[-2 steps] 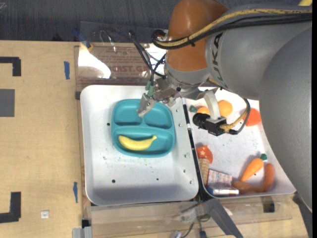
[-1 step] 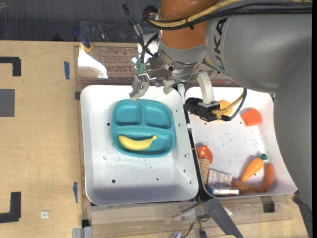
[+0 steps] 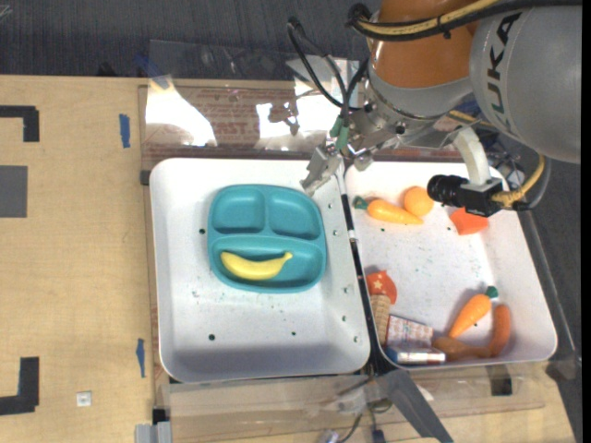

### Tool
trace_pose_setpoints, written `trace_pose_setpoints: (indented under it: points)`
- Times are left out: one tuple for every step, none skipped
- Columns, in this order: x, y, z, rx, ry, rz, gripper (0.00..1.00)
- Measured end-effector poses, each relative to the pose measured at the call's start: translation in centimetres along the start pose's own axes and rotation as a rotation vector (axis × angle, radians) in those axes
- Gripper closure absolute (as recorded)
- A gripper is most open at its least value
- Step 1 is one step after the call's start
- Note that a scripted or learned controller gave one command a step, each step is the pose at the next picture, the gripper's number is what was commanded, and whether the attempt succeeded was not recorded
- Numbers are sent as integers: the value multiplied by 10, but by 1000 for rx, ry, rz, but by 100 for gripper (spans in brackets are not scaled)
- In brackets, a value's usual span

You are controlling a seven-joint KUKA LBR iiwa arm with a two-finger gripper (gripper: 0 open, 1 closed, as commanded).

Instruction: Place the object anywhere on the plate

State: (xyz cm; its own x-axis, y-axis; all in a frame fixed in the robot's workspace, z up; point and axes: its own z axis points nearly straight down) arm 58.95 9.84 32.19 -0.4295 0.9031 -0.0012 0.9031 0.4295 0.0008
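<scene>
Two white bins (image 3: 175,340) on a bench; banana (image 3: 255,264) lies on the teal plate (image 3: 266,212) (left bin); gripper (image 3: 319,175) above, jaw state unclear.

Banana (image 3: 256,265) in teal plate (image 3: 268,212), left bin (image 3: 175,275).

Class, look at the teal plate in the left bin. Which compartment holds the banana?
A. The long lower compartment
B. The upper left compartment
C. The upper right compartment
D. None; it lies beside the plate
A. The banana lies along the long lower compartment of the plate, while both upper compartments show bare teal.
</scene>
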Motion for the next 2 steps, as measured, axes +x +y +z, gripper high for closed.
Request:
trace_pose_setpoints:
  points:
    - [-33, -20, -29, -6, -2, 51, 0]
    - [-31, -19, -39, -9, -5, 46, 100]
